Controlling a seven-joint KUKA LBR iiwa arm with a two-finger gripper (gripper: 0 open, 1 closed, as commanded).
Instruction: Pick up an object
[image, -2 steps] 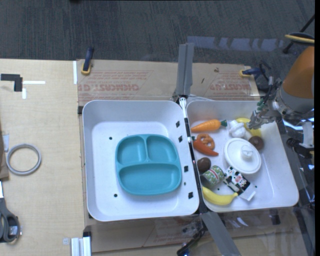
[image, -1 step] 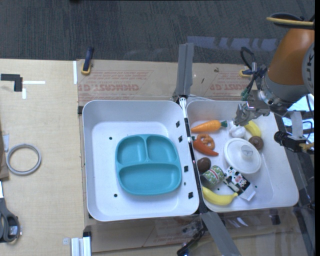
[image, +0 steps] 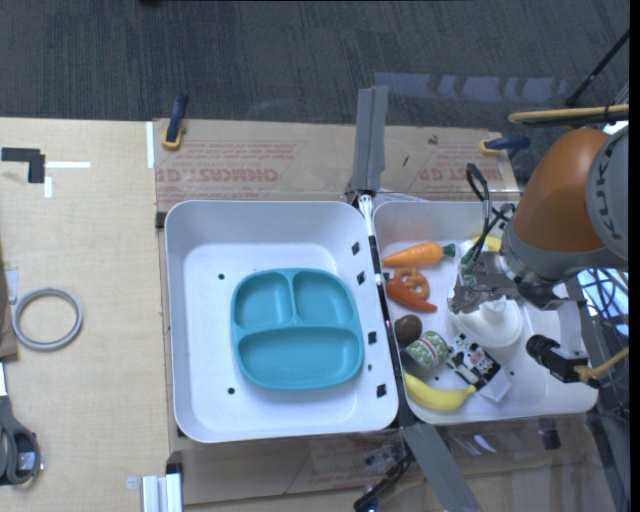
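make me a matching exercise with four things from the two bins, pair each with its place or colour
Things:
1. divided plate
2. carrot
3. banana
4. brown egg-shaped thing

Descriptions:
A. yellow, at the near edge of the right bin
B. teal, in the middle of the left bin
C. dark, just beyond the green patterned roll
D. orange with a green tip, toward the far side of the right bin

Pairs: 1-B, 2-D, 3-A, 4-C
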